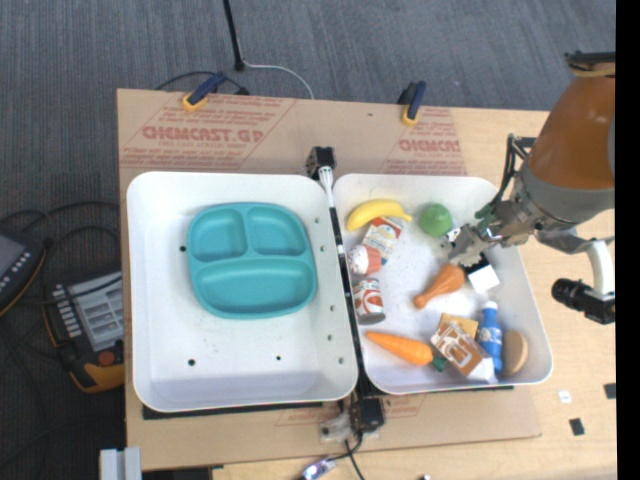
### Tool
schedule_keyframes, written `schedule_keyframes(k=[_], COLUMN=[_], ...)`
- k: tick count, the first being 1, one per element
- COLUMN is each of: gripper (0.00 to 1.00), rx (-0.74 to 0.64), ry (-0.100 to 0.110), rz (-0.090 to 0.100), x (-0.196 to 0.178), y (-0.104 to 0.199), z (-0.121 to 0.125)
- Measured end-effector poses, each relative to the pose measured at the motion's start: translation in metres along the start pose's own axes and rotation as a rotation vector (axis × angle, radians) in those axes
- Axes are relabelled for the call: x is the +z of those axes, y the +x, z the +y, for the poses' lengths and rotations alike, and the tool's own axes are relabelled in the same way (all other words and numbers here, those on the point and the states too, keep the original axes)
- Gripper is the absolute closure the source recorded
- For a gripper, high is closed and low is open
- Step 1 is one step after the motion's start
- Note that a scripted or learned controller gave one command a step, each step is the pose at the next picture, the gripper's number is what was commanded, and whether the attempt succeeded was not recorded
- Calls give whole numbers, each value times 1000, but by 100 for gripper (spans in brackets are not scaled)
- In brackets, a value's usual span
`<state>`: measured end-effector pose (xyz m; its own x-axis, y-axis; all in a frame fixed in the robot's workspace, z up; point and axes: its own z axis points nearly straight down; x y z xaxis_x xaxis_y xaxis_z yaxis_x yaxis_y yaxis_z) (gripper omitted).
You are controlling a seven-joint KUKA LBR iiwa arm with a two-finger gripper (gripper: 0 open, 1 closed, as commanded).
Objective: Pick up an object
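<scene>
We judge the pick not yet done: the gripper (470,246) hangs low in the right bin (520,368), just above the upper orange carrot (441,285), nothing visibly between its fingers; whether they are apart we cannot tell. That carrot, small and tapered, lies just right of the 2 cans (365,278).
</scene>
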<state>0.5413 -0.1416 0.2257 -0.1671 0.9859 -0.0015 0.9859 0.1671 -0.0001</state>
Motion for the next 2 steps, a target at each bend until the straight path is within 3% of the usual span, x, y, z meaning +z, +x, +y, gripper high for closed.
schedule_keyframes(k=[1,2], gripper=[100,100], rx=[0,-352], ry=[0,-1], rz=[0,1], x=[-9,5], y=[0,13], z=[1,21])
